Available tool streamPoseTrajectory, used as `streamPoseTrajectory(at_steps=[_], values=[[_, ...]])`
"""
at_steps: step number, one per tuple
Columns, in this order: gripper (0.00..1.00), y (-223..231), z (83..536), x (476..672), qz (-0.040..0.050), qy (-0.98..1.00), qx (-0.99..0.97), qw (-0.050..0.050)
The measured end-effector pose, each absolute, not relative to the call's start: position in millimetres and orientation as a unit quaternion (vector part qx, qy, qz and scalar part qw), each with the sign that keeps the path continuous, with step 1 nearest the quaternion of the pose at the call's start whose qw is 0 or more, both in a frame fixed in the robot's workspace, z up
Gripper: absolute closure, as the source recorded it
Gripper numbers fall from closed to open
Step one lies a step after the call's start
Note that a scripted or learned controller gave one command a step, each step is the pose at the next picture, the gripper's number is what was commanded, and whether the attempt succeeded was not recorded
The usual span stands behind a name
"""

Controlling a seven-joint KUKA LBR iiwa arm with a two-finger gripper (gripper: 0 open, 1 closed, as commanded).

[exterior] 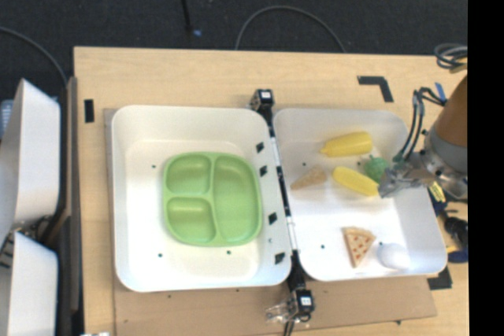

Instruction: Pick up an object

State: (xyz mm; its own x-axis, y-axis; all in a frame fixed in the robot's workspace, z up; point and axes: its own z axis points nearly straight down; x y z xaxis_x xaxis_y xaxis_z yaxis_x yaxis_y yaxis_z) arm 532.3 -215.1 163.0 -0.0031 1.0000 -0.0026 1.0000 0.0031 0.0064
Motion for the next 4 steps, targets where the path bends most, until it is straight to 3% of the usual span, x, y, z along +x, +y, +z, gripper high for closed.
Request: streamPoseTrajectory(at_steps=[2,4], values=[[1.0,-215,270,533.4,0.0014,0.709,0.706,0.004],[1.0,-115,269,545.0,0.0005,0.709,0.705,0.001]])
